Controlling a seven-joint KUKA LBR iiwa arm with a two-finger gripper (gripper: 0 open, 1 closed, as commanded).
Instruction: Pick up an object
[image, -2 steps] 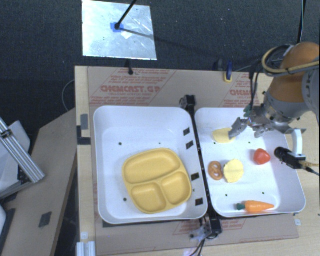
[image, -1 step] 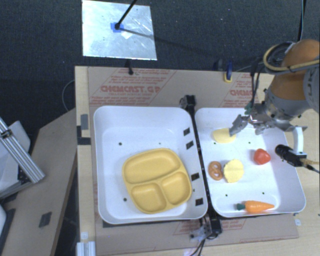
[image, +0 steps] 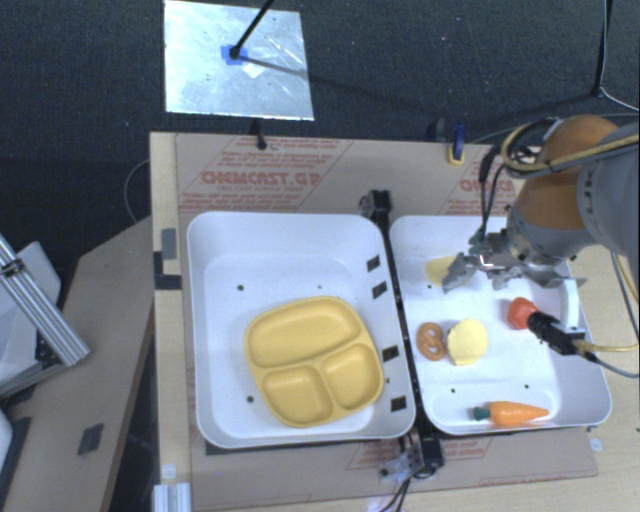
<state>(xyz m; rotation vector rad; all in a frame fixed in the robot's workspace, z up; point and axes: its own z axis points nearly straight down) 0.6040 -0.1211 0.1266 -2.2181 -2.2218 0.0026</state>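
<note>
The claw (image: 468, 268) hangs low in the right bin (image: 590, 400), fingers apart and empty, just beside the pale yellow piece (image: 438, 268), so it looks mid-approach and must next close on it.

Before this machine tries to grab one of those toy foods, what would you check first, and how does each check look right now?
1. Hand is over the right bin: ok.
2. Something sits close to the hand: ok, a pale yellow piece lies right beside it.
3. Hand already holds something: cannot tell.
4. Other targets lie apart with room around them: ok for the carrot and tomato; not ok for the pretzel and yellow round piece, which touch.
5. Yellow tray in the left bin is out of the way: ok.
</note>
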